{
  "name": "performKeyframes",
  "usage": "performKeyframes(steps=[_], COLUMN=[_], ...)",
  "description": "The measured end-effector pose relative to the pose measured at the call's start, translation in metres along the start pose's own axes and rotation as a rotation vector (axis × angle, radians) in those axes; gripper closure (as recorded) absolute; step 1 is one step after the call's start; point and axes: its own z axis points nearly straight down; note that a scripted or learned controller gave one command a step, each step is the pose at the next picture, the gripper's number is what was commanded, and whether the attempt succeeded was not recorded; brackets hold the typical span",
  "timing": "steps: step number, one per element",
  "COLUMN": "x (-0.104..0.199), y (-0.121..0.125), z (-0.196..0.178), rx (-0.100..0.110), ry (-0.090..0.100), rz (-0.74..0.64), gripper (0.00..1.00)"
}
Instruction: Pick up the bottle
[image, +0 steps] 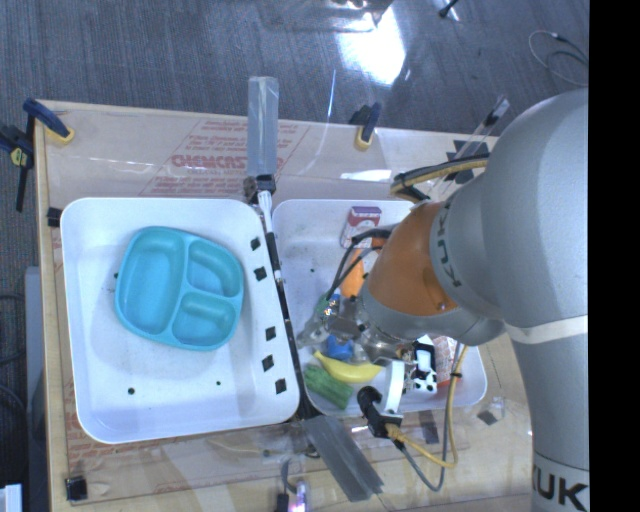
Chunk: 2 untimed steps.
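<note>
1. The left bin (90, 390) is carrying a turquoise divided plate (180, 287), which is lying flat toward that bin's far left area, clear of its walls.
2. A row of black clips (270, 330) is running along the seam where the 2 bins are meeting.
3. The right bin (300, 225) is holding a clutter of things near its front left corner: a green item (327, 384), a yellow banana-shaped piece (350, 370) lying just beside it, and a blue item (340, 349) touching the banana's far side.
4. A bottle cannot be told apart in this clutter.
5. The arm (520, 220) is reaching over the right bin from the right, covering most of it.
6. The gripper (345, 325) is hanging over the clutter; whether it is spread or closed cannot be told.
</note>
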Motion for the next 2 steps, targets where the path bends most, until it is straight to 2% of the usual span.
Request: performKeyframes(steps=[1, 2], x=[0.003, 0.099], y=[-0.001, 0.023], z=[-0.005, -0.098], rx=[0.01, 0.014], ry=[0.003, 0.007], rz=[-0.011, -0.109], gripper=[1.0, 1.0])
